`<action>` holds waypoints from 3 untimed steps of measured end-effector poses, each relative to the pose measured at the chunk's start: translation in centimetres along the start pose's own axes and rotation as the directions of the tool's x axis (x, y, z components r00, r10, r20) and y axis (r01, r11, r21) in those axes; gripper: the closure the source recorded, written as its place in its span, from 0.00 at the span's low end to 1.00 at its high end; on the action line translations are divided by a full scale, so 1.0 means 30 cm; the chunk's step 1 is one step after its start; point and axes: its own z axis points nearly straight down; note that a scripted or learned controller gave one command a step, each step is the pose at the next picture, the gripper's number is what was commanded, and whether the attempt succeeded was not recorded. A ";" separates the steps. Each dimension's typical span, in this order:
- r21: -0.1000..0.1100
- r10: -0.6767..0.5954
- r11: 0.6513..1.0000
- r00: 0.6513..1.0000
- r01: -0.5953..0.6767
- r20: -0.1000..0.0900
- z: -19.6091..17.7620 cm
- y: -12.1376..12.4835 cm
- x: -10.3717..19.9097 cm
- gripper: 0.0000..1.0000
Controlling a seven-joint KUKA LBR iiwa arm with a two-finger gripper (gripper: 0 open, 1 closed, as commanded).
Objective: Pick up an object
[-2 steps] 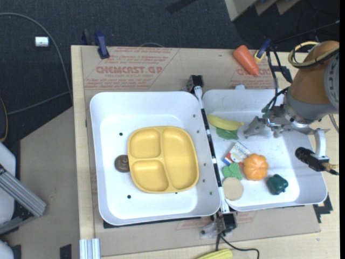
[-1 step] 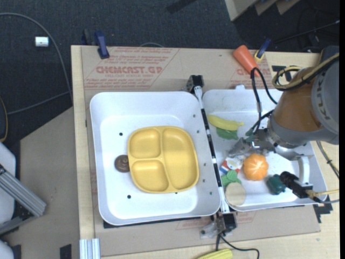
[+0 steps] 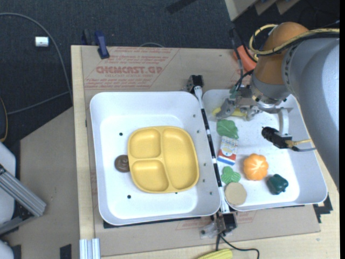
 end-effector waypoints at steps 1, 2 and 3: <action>0.015 -0.001 1.000 1.000 0.001 -0.001 0.010 0.025 0.011 0.00; -0.001 0.002 1.000 1.000 -0.002 0.002 0.000 -0.205 -0.104 0.00; -0.005 0.000 1.000 1.000 0.000 0.001 -0.001 -0.045 0.010 0.00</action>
